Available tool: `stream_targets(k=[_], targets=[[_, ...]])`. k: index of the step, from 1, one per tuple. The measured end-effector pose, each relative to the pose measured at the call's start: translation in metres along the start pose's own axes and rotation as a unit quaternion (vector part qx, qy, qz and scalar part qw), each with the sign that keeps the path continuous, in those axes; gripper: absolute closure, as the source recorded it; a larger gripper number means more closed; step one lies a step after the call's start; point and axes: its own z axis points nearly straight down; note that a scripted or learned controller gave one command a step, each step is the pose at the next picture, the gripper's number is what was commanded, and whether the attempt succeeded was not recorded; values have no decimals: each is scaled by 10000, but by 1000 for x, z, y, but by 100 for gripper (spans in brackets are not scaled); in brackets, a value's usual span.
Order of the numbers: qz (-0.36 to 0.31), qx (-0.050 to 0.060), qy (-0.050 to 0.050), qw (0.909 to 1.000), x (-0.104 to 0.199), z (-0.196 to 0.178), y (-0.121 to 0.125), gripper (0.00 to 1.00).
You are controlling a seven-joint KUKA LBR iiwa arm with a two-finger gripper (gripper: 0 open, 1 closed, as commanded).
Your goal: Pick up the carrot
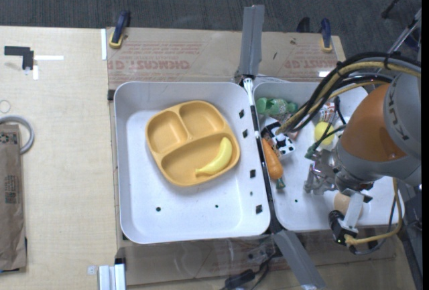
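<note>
Carrot lying untouched against the divider, arm hovering to its right.

Left of the carrot (271, 160), a banana (216, 159) is resting in a yellow plate (175, 132); the carrot is hugging the right bin's (295, 218) left wall, leaving little room there. The jaws (315, 181) are hanging nearby; their opening I cannot tell.
</note>
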Motion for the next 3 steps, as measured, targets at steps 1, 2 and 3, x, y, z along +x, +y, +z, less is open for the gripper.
stream_targets(k=[1,2,3], targets=[[2,-1,0,10000,0,0,0,0],[16,16,-8,10000,-2,-8,0,100],[2300,-8,-5,9732,26,-1,75,100]])
